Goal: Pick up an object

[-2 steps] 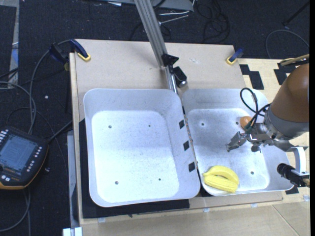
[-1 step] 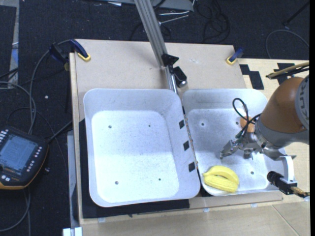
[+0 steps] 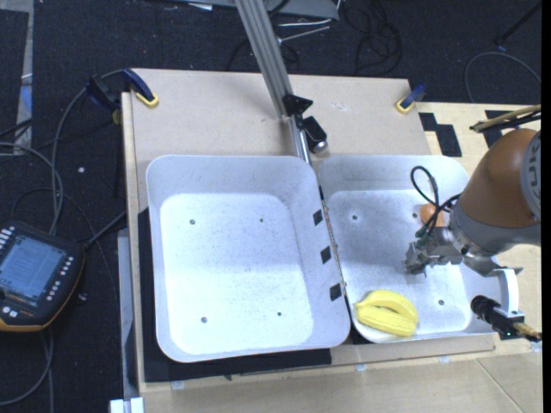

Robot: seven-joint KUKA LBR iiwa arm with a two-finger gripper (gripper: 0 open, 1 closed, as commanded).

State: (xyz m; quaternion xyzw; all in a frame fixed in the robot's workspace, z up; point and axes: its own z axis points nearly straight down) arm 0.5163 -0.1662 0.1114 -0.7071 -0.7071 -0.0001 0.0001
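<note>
No legible text anywhere — nothing readable.

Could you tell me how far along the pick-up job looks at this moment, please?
Done so far: the arm has reached into the right bin, with the gripper low over its floor. In hand: nothing that can be seen between its fingers. The yellow banana-like object lies apart near the front edge, and a small orange object sits beside the wrist. Left: grasping and lifting an object.

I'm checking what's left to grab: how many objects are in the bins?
2. A banana lies at the right bin's near edge; an orange thing peeks out beside the arm, which may hide more.
</note>
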